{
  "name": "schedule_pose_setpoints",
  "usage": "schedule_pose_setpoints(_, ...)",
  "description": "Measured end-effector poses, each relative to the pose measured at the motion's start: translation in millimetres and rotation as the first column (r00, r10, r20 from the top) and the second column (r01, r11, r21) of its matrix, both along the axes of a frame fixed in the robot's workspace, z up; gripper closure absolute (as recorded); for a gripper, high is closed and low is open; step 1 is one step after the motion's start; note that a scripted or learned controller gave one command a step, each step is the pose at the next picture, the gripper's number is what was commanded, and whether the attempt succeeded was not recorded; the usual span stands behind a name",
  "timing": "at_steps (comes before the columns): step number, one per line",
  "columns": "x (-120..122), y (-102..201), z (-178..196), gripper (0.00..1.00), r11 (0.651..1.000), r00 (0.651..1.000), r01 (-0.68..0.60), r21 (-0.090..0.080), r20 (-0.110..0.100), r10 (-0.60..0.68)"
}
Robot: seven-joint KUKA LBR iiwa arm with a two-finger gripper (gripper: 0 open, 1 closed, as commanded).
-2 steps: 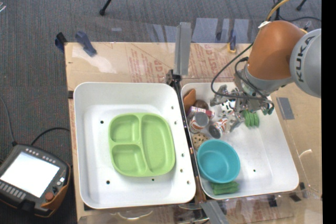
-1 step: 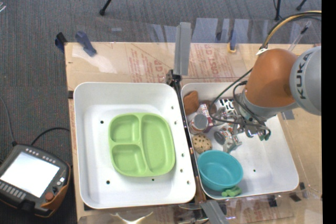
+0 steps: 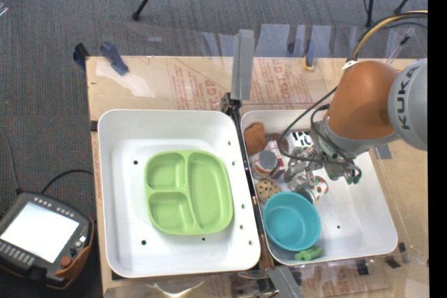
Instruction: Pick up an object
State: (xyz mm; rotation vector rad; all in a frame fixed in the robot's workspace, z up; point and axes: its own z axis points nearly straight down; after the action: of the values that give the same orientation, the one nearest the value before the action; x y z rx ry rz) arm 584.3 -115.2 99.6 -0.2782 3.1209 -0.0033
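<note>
Grey-and-orange arm reaches from the right into the right bin [image 3: 363, 220], its gripper [image 3: 313, 176], grip state unclear, low over clutter beside a blue bowl [image 3: 291, 220], seemingly positioned to pick.

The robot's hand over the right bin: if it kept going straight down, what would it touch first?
Probably the small white cup with red spots just below the hand, beside the blue round bowl; depth is hard to judge.

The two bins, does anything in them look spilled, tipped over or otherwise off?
Nothing looks spilled or broken. The green divided plate lies flat in the left bin. The right bin is crowded toward its left side: blue bowl, cookie and small items bunched under the gripper.
</note>
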Motion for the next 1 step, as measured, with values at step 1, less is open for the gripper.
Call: schedule_pose_setpoints(1, -102.5, -28.4, -13.2, 1.00, 0.994, 0.994, 0.105, 0.001, -0.011, -0.105)
